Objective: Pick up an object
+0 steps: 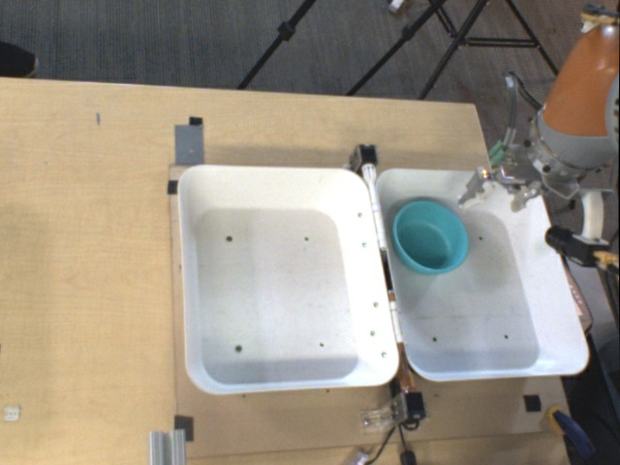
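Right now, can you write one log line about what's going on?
task: pick up an object | cup: teal, upright, right bin, near divider | gripper: above bin's far edge, right of cup, holding nothing | left bin

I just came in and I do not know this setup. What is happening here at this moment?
A grey robot arm with an orange band reaches in from the right. Its gripper is over the far edge of the right bin. A teal bowl sits upright in that bin, untouched. The left bin lies beside it.
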You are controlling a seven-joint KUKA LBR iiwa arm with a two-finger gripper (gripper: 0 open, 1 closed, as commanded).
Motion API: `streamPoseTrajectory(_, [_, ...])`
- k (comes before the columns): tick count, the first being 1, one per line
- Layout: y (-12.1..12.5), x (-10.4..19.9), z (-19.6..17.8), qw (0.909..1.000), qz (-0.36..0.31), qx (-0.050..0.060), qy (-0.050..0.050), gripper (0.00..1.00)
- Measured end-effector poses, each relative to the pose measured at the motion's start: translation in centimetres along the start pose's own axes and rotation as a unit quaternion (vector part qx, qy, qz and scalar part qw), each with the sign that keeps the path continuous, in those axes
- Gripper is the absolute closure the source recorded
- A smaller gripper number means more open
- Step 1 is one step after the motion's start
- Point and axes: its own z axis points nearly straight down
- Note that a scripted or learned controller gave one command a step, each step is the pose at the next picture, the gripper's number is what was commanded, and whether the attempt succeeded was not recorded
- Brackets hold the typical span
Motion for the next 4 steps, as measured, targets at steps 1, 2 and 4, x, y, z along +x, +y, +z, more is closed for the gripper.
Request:
streamPoseTrajectory(1, [-0.6, 1.7, 10.9, 0.9988, -0.049, 0.0, 0.0, 0.0])
streamPoseTrajectory(2, [0.9, -1.5, 11.7, 0.9781, -0.208, -0.007, -0.003, 0.0])
streamPoseTrajectory(4, [4.3, 3.1, 11.8, 0.9614, -0.275, 0.004, -0.004, 0.0])
